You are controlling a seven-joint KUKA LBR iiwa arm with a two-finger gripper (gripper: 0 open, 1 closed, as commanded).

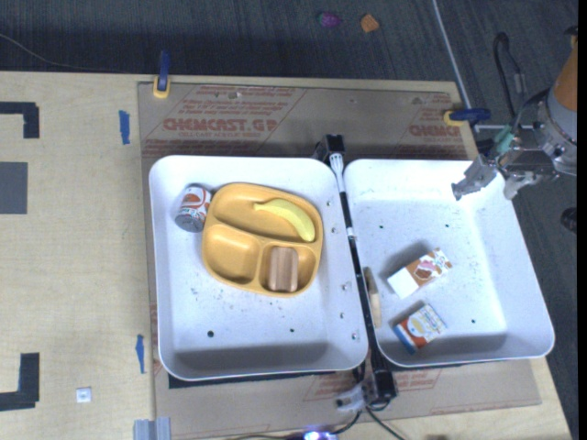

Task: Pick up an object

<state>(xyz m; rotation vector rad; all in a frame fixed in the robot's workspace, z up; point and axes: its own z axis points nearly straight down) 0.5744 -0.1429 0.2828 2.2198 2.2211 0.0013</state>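
Note:
In the right bin (477, 246) lie two small cartons: a white and orange one (419, 271) near the middle and an orange and blue one (420, 326) nearer the front. My gripper (488, 183) hangs over the bin's back right corner, well away from both cartons. It is open, with nothing between its fingers. The left bin (183, 328) holds a yellow divided plate (229, 246) with a banana (286, 215) and a brown block (282, 269) in its compartments. A small can (191, 207) lies on its side against the plate's left rim.
A thin wooden stick (371, 293) lies along the right bin's left wall. A black clamp (332, 147) sits at the back where the two bins meet. Blue clamps (163, 67) (470, 115) hold the cardboard sheet under the bins.

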